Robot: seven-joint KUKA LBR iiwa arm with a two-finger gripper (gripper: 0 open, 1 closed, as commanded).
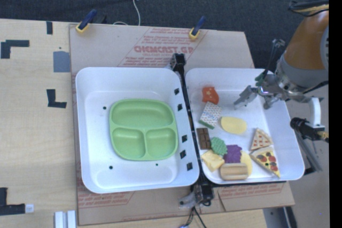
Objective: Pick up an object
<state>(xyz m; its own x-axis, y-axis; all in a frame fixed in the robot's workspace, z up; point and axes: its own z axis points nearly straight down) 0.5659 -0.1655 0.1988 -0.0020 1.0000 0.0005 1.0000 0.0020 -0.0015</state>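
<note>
The right bin [243, 73] holds several toy foods: a red-orange piece [210, 95], a speckled pale wedge [210, 114], a yellow oval [233, 125], a brown chocolate bar [203, 138], a green piece [218, 145], a purple piece [233, 153], a yellow cheese block [212, 160], a bread roll [233, 171] and two pizza slices [260, 139] [266, 160]. My gripper [257, 97] hovers over the bin's upper right part, its fingers spread apart with nothing between them, to the right of the red-orange piece.
The left bin [91, 115] holds a green divided plate [143, 129]. A black divider [183, 115] runs between the bins. Two clamps [85, 22] [196, 28] pin the cardboard sheet at the back.
</note>
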